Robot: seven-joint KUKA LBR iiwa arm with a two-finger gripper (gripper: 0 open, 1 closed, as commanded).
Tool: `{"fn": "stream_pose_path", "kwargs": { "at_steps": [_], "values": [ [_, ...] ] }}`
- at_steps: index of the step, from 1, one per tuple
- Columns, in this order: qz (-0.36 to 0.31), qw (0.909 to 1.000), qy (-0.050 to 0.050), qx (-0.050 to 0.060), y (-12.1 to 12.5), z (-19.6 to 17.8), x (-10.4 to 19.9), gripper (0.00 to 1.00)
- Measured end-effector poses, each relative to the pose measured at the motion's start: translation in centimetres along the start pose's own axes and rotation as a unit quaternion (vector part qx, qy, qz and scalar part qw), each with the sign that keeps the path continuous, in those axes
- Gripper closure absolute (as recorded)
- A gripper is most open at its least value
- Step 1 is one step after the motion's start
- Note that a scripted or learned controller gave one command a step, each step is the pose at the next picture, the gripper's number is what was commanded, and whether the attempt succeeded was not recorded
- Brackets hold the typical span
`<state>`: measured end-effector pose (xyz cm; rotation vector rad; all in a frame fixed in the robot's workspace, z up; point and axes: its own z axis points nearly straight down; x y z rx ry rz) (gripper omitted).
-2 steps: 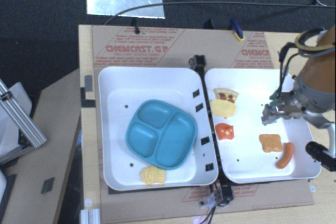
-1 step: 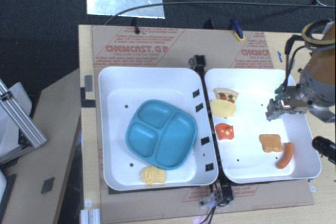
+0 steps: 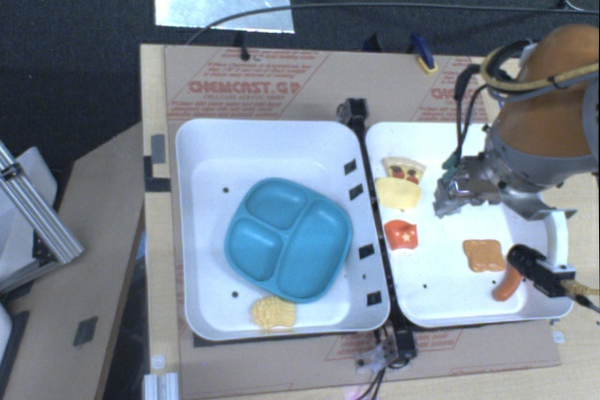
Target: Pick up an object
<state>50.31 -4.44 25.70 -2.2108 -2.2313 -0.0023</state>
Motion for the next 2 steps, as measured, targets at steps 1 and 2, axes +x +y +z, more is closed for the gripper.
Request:
{"fn": "stream_pose_path", "kwargs": {
  "at_steps": [1, 2],
  "values": [
    [0.000, 1.0000, 0.000, 0.000, 0.2, 1.6, 4.6, 1.00],
    [-0.001, 1.0000, 0.000, 0.000, 0.4, 2.1, 10.5, 1.00]
  ]
}}
